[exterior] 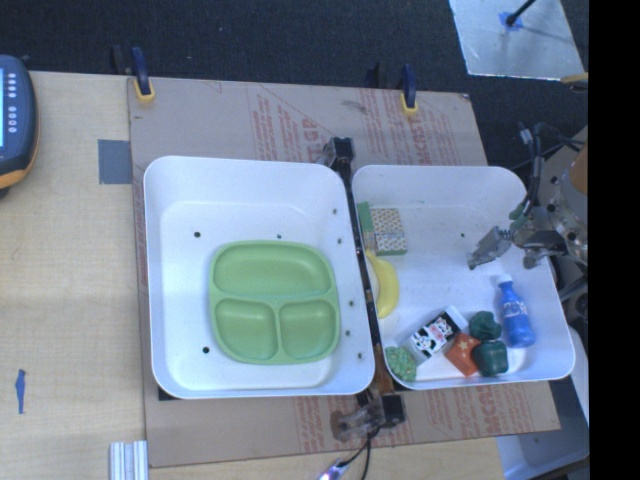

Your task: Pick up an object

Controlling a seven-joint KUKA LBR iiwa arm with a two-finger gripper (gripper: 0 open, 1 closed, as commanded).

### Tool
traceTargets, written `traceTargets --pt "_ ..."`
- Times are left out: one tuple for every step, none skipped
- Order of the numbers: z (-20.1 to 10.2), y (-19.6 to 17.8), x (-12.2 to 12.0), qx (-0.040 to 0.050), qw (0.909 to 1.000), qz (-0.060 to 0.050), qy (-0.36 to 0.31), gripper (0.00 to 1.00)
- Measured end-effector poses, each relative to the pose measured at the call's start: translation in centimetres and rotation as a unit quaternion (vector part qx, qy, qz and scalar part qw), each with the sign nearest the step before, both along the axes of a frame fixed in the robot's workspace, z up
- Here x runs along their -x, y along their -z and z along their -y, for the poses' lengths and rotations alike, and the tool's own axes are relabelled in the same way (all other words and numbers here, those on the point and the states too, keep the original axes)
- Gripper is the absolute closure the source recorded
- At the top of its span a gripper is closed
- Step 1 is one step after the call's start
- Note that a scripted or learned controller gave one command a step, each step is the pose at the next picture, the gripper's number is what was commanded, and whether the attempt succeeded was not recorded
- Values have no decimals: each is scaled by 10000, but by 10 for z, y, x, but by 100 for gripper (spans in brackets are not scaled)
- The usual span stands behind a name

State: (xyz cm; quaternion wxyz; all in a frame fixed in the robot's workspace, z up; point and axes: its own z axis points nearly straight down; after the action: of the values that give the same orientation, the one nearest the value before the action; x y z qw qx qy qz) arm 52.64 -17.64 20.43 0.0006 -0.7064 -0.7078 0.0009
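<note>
I've got the gripper [487, 252] over the right bin [440, 183] w/ nothing picked yet, can't tell finger state, next drop onto the blue bottle [514, 313] nearby.

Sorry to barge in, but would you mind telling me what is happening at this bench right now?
A robot arm reaches in from the right, its gripper hovering over the right bin with nothing between its fingers. The small things sit in that bin: a blue bottle, dark green pieces, a black-and-white carton, a yellow item and a speckled block. The left bin holds a green divided tray. Nothing is picked up yet.
</note>
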Motion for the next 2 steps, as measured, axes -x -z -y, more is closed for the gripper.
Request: traceTargets --pt "-28 105 52 -18 10000 -23 -14 0" --pt "-98 9 48 -20 10000 37 -49 0"
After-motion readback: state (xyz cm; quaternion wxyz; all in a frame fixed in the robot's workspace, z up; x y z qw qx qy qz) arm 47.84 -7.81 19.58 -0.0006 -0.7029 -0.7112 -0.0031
